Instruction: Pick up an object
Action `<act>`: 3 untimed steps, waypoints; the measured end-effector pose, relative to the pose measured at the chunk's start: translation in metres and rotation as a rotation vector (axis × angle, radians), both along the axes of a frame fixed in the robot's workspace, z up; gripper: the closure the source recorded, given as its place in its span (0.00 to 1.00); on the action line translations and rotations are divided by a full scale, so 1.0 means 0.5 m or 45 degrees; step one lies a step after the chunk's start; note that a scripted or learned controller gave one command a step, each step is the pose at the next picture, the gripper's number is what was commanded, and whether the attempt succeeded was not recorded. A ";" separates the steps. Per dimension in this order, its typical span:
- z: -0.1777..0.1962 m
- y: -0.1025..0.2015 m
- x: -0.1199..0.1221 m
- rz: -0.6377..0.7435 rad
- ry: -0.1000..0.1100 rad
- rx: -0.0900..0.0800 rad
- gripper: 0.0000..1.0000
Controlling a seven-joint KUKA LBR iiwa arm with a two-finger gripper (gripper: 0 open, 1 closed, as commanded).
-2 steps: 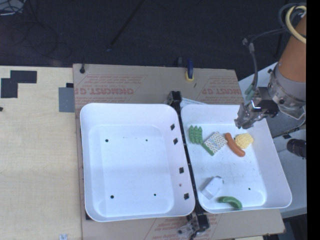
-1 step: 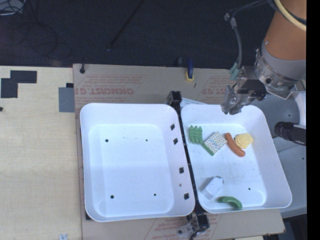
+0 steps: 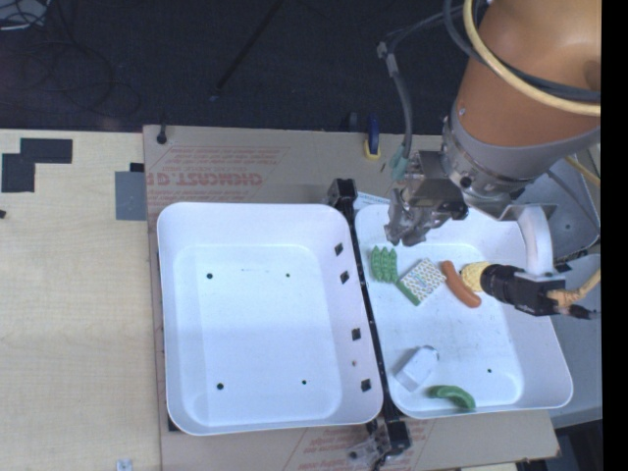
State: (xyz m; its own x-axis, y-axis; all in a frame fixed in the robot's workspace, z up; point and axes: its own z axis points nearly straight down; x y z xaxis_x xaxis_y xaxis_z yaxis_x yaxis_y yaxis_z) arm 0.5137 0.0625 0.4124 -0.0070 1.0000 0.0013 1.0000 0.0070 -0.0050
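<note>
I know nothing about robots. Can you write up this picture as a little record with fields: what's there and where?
arm: arm, grey with an orange band, reaching in from the right
end effector: end effector, over the right bin's far left corner
bins: left bin and right bin, white, side by side
in right bin, middle: green ridged piece, checkered block, orange sausage-shaped piece, yellow piece
in right bin, near edge: white block, green curved piece
closest to end effector: green ridged piece
</note>
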 end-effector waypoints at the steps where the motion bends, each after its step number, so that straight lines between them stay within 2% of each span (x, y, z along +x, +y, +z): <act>1: -0.038 0.045 0.061 -0.006 0.000 -0.003 1.00; 2: 0.109 0.063 0.132 -0.004 -0.013 -0.001 1.00; 3: -0.174 0.091 0.035 -0.011 0.018 -0.005 1.00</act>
